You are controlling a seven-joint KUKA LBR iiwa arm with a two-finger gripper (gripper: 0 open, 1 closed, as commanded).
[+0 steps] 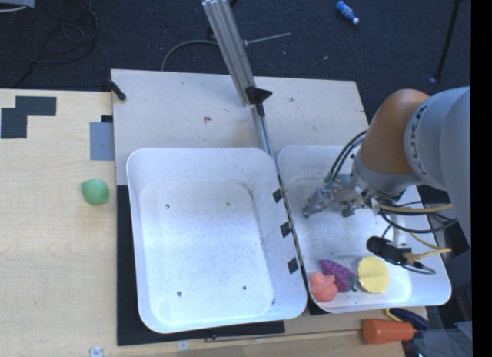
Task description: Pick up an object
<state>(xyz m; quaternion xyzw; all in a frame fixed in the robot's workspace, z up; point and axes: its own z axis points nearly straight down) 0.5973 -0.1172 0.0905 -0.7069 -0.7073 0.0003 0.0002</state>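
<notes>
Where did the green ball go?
The green ball sits on the wooden bench, outside the bins, just left of the left bin.

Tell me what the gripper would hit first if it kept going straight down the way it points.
Probably the bare floor of the right bin. The gripper points down there, up-frame of the toys, though depth is unclear.

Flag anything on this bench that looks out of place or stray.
A green ball sits on the wooden bench left of both bins, apart from the orange, purple and yellow items clustered in the right bin's near corner. An orange object also lies outside that bin, just past its near edge.
</notes>
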